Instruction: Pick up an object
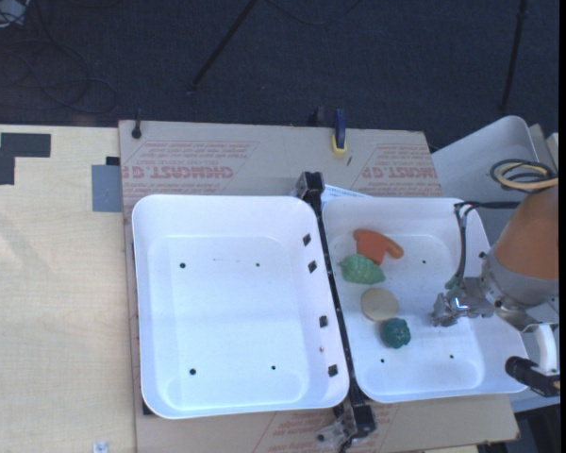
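The right bin (424, 376) holds an orange piece (376, 243) at its back left. In front of it lies a light green lump (361, 270), then a beige disc (379, 303), then a dark teal lump (394, 332). My gripper (445, 311) hangs over the right part of this bin, about a hand's width right of the beige disc and the teal lump. I see nothing between its fingers from here.
The left bin (146, 253) sits beside the right one, with a black clip strip (323, 291) along their shared edge. Cardboard (226, 163) lies under both bins. A yellow cable coil (521, 172) rests at the far right.
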